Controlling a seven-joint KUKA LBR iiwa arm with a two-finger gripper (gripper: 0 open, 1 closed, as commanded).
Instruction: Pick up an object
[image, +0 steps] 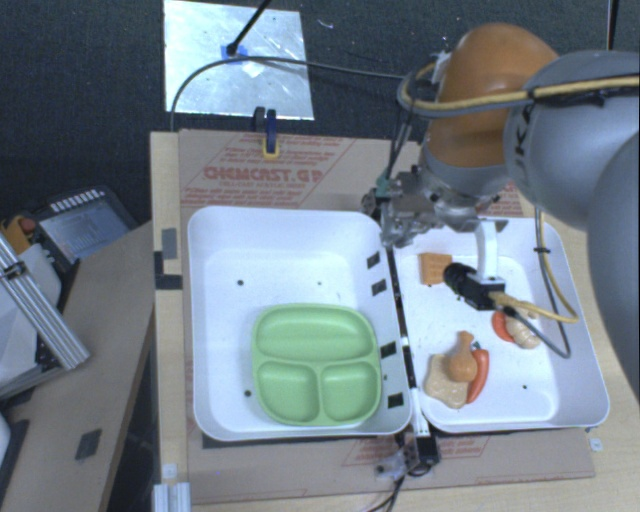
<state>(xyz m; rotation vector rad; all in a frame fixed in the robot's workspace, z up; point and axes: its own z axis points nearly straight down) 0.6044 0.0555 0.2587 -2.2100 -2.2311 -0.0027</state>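
Observation:
My gripper (398, 230) hangs over the back left corner of the right bin (560, 390), close to the divider between the bins. Just right of it, on the bin floor, lies a small orange square piece (434, 268). Nearer the front rest a tan pear-shaped toy (452, 372) and a red chili (481, 370) side by side. An orange and white piece (514, 330) lies to their right. The large grey arm with its orange band hides the bin's back right part.
The left bin (230, 270) holds a green divided plate (315, 362) toward its front right. A cardboard sheet lies under both bins. Grey equipment stands off the bench at the left.

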